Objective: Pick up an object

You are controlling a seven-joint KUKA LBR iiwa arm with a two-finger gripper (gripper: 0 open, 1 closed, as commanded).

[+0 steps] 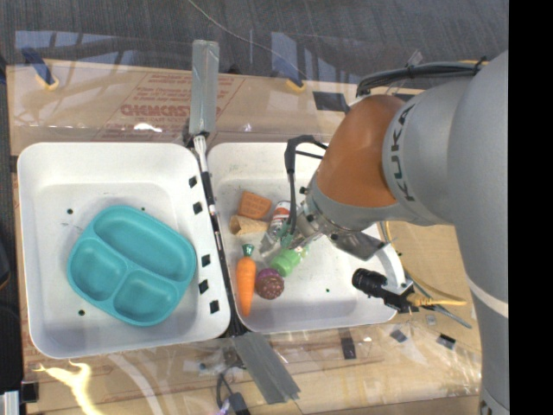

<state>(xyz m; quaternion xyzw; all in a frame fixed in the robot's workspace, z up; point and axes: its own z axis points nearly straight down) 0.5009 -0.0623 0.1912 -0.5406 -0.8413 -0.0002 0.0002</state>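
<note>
Target cluster sits in the right bin [259,158], left-centre: green bottle-like piece [289,260] directly under the gripper [292,242], dark red round item [270,284] just below it, carrot [245,285] upright against the bin's left wall, brown block [255,205] and pale chunk [247,226] above. Gripper is down among them — whether it is wide, narrow or holding anything I cannot tell (wrist blocks the tips).

Risk, as I judge it: items touch or nearly touch, so a closing pinch could catch two or shove the green piece sideways and come up with nothing.

Left bin [52,167] holds a teal divided plate [130,266] — well apart, no obstruction.
</note>
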